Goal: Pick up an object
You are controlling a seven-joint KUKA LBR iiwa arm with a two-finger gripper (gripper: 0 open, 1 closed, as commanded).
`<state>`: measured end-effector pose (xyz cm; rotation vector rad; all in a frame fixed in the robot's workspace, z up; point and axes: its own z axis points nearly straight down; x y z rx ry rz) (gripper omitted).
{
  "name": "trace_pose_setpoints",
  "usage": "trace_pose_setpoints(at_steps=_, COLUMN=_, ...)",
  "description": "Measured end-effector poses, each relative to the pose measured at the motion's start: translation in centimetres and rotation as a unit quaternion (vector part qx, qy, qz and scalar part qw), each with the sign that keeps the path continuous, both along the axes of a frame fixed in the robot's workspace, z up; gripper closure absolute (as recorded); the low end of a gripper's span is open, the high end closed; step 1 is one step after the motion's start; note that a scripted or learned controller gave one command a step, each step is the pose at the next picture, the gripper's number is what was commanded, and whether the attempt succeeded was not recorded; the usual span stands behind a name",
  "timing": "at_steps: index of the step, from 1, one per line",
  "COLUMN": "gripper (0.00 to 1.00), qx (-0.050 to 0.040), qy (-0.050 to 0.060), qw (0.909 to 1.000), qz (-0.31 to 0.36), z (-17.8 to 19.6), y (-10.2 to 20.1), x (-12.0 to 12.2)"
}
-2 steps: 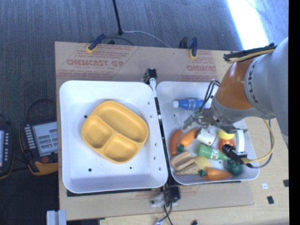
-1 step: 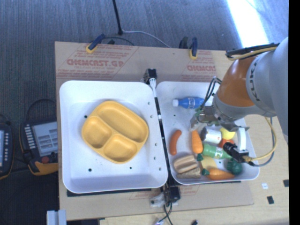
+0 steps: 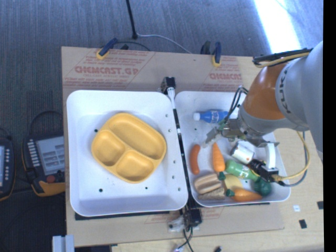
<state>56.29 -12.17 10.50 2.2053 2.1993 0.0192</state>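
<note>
Crowded at the near edge of the right bin [image 3: 283,193], the bun [image 3: 208,183] and carrots [image 3: 218,158] lie just below my claw [image 3: 227,130], whose grip I cannot tell, so I judge I should descend squarely over one carrot, clear of the blue bottle [image 3: 212,116] beside it.

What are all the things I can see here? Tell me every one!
left bin: 1, white, left on the bench
divided plate: 1, yellow, in the left bin
right bin: 1, white, beside the left bin
bottle: 1, blue with white cap, top of the right bin
carrots: 3, orange, middle and bottom of the right bin
hot dog: 1, tan, bottom of the right bin
green bottle: 1, green, right of the carrots
clamps: 2, blue and yellow, board's top edge
arm: 1, grey and orange, over the right bin
</note>
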Motion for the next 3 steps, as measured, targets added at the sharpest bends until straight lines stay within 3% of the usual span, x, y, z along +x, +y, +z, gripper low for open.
trace_pose_setpoints(at_steps=1, gripper=0.0, qx=-0.0021, qy=-0.004, qw=1.0, qz=0.001, z=-1.1, y=1.3, x=-2.4)
trace_pose_setpoints(at_steps=2, gripper=1.0, qx=-0.0018, qy=-0.003, qw=1.0, qz=0.0, z=0.0, y=1.2, x=-2.4)
trace_pose_setpoints(at_steps=3, gripper=1.0, qx=0.005, qy=0.014, qw=0.9999, qz=0.002, z=8.9, y=6.8, x=-2.5)
